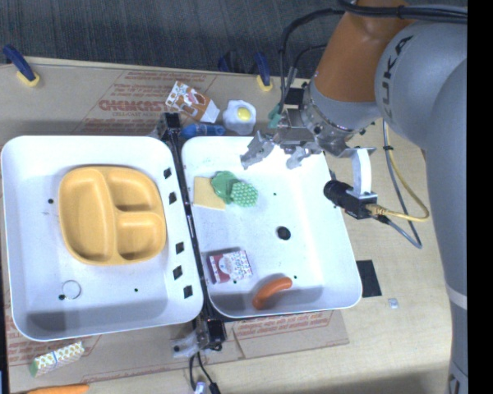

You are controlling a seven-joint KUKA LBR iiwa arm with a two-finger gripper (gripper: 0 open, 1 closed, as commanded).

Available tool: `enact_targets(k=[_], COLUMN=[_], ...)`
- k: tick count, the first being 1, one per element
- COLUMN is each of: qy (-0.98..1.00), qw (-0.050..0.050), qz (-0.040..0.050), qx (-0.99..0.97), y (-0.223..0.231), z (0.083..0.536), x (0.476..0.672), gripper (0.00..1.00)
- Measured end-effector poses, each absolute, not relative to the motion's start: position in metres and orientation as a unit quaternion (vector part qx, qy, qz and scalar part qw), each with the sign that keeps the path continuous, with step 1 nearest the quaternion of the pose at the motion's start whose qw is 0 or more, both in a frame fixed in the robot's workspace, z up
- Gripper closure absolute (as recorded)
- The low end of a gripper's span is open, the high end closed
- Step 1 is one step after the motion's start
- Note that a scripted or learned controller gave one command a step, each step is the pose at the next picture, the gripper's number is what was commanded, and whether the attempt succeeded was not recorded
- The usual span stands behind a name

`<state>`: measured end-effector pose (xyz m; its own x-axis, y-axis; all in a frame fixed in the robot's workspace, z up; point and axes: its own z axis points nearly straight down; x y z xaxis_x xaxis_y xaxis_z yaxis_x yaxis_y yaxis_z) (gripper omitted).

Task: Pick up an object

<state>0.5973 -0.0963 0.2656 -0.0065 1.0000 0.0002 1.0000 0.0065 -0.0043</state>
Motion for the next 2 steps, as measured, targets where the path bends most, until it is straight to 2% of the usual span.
enact_targets(k=[1, 2], qy=[-0.715, -0.799], qw=[0.002, -0.006], qz=[0.0023, -0.0030], qx=[-0.699, -0.601], y=[-0.091, -0.101], z=[0.153, 0.099], x=[0.602, 0.632], gripper=[0.00, 0.00])
